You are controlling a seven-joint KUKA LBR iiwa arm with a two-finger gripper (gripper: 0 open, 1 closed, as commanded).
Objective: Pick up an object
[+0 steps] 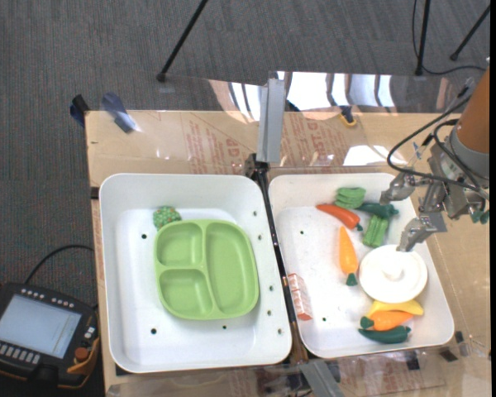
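Setting: a dark carpeted floor with tripod legs beyond the bench (190, 143), whose top is a clear sheet over brown board; a teach pendant (33, 333) lies on the floor by the bench's near left corner.
Camera view, left bin: the left bin (124, 222) carries a green divided plate (207, 269) and a small green knobbly toy (167, 216) touching the plate's far left corner.
Camera view, right bin: the right bin (314, 329) holds toy food, with a white round lid-like dish (393, 275) near the bin's right wall.
Hand: the hand (412, 209) hangs over the far right part of the right bin, its two fingers spread apart with nothing between them, so it is released.
Likely target: a judgement only, the green pepper (375, 228), a dark green ridged piece lying in the bin's far right part.
Key relation: the pepper lies just beside the hand, toward the bin's middle and slightly below it; its long axis runs roughly from far edge to near edge.
Other candidates: the orange carrot (347, 253) and the red chilli (339, 214) lie further toward the bin's left wall; a yellow-and-orange cluster (388, 317) sits near the bin's near right corner.
Look of the target: glossy, small, touching another green piece (351, 197) at its far end.
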